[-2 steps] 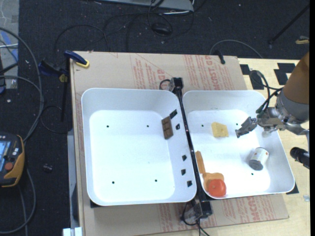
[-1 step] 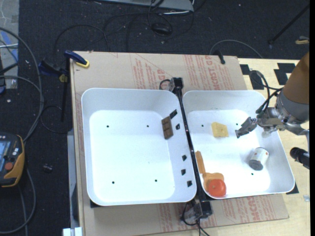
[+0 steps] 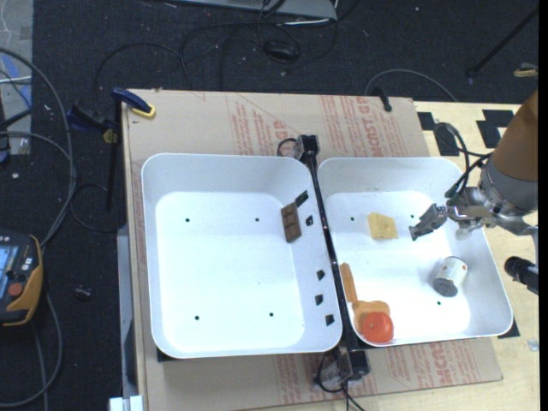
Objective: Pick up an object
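My gripper [image 3: 425,223] hangs over the right bin [image 3: 402,174], reaching in from the right, with the grey wrist and orange band behind it. A yellow chunk [image 3: 382,226] lies just left of the gripper, apart from it. Below the gripper a small white and grey cylinder [image 3: 448,276] lies on its side. At the bin's front left corner sits a red ball-like piece [image 3: 376,325] against an orange block with a long orange handle [image 3: 347,282]. Nothing shows held in the gripper.
The left bin [image 3: 171,229] holds a brown block [image 3: 291,223] and a small dark piece [image 3: 300,200] near its right wall. A black divider [image 3: 322,229] with clips runs between the bins. Cables and a yellow-blue clamp [image 3: 134,102] lie beyond the bench's far left corner.
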`<state>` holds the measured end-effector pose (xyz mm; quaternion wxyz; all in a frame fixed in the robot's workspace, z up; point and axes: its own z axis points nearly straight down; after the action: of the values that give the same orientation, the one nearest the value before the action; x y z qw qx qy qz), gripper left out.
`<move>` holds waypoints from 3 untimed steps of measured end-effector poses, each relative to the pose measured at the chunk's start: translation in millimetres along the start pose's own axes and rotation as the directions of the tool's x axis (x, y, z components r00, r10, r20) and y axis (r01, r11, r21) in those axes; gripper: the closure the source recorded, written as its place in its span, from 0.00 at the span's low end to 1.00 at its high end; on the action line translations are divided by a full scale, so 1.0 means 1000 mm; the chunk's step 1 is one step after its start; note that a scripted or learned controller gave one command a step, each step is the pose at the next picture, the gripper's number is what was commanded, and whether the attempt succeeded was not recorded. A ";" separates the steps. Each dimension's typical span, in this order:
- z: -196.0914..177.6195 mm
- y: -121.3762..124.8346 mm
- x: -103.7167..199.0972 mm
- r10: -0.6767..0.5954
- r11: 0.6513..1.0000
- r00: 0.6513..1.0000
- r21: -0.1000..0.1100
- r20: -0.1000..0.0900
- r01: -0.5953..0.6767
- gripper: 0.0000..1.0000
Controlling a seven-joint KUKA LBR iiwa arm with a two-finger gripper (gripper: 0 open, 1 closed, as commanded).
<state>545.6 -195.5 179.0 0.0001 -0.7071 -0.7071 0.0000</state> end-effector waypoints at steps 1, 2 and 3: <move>0.000 0.000 0.000 0.000 1.000 1.000 0.000 0.000 0.000 0.00; -0.010 0.000 0.000 0.000 1.000 1.000 0.000 0.000 0.000 1.00; -0.010 0.000 0.000 0.000 1.000 1.000 0.000 0.000 0.000 0.00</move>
<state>545.6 -195.5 188.8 0.0002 -0.7072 -0.7070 0.0001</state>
